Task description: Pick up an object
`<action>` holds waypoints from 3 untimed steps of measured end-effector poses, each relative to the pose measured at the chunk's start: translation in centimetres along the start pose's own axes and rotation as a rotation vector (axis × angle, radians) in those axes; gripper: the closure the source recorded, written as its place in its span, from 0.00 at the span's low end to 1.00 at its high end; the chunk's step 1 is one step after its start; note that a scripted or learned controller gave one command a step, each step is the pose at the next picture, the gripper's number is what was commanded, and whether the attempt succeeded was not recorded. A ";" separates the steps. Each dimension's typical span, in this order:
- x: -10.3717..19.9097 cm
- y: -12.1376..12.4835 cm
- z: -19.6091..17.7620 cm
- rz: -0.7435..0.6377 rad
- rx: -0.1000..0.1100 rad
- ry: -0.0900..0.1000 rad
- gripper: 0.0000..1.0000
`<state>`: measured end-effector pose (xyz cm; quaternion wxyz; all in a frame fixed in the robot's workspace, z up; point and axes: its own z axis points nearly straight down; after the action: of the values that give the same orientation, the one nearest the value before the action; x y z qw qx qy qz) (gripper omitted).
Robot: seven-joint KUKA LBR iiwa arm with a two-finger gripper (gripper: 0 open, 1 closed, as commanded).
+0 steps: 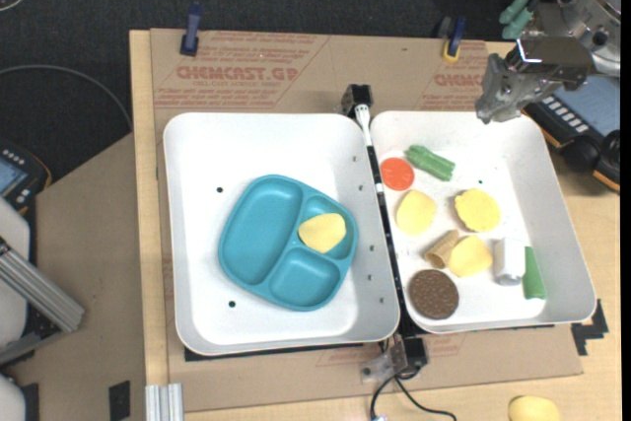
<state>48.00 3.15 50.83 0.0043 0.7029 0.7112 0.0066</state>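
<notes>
My gripper (493, 105) hangs over the far edge of the right bin (562, 212), above the bin's back rim, with nothing seen between its tips. Below it in the bin lie a green pickle (431, 162), a red-orange disc (396, 174), two yellow rounds (415, 211) (477, 209), a yellow chunk (471, 257), a tan cone (441, 248), a brown cookie (433, 293), a white cylinder (509, 261) and a green stick (532, 273). All of them lie apart from the gripper.
The left bin (187, 212) holds a blue divided plate (266, 242) with a yellow piece (321, 232) in its right compartment. A black clip (357, 100) sits where the bins meet at the back. A yellow object (530, 408) lies off the bench at bottom right.
</notes>
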 end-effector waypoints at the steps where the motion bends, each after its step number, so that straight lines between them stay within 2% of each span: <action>1: -2.4 -0.4 11.6 0.016 0.028 -0.005 1.00; 2: -5.3 -0.7 24.2 0.016 0.031 -0.004 1.00; 3: -13.2 3.3 33.3 0.020 0.024 -0.005 1.00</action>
<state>51.93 -9.85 17.53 -0.0025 0.7099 0.7042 -0.0035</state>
